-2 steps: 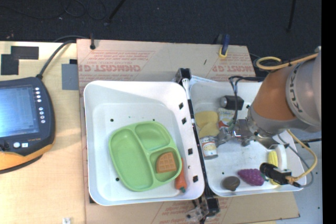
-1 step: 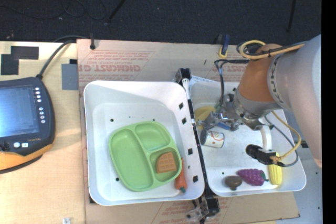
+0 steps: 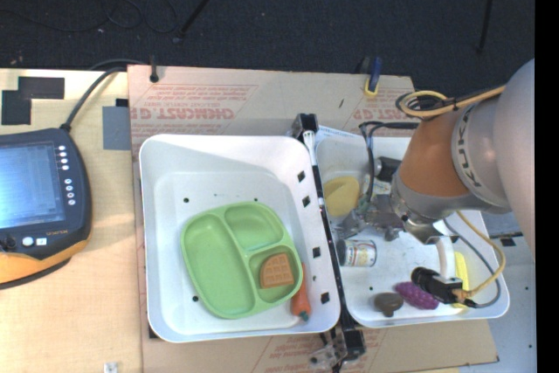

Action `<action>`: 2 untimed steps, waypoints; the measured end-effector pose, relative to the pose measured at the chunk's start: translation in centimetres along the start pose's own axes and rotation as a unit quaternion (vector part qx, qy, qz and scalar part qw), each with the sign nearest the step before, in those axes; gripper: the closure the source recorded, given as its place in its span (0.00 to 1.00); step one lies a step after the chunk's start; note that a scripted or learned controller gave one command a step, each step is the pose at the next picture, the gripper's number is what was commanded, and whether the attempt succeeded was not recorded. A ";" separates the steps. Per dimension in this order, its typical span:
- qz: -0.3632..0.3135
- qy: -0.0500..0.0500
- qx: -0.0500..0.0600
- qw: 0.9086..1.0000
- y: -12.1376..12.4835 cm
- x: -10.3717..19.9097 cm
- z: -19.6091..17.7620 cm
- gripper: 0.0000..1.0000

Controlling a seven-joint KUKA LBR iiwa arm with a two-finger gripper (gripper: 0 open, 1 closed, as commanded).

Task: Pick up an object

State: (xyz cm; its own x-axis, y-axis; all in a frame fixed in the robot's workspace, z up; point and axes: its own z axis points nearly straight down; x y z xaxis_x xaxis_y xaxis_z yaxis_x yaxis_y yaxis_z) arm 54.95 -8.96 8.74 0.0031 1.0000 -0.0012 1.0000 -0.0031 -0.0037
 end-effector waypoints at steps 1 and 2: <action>0.000 0.000 0.000 1.000 0.1 -0.1 -1.0 1.00; 0.001 0.000 0.000 1.000 0.1 -0.1 -0.9 0.00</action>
State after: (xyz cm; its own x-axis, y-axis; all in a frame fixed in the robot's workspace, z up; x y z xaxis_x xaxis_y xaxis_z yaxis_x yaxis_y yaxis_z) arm 55.05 -9.06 9.68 0.0045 1.0000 -0.0002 1.0000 -0.0045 -0.0040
